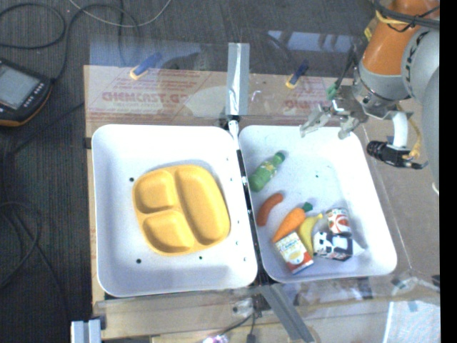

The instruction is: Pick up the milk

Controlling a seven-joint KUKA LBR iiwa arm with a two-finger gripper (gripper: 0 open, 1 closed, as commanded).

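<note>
One gripper (329, 121), fingers seemingly wide, above right bin (371, 191) rim; milk (333, 244) well apart.

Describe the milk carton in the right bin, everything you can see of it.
The milk carton is a small box with black and white cow patches and a red and white end. It lies on its side near the front right corner of the right bin, touching the banana on its left. Nothing grips it.

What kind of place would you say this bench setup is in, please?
Probably a robotics lab test bench, not a kitchen: a grey-and-orange arm reaches over two white bins, the food items like the milk look like toys, and loose cables cross the carpet.
</note>
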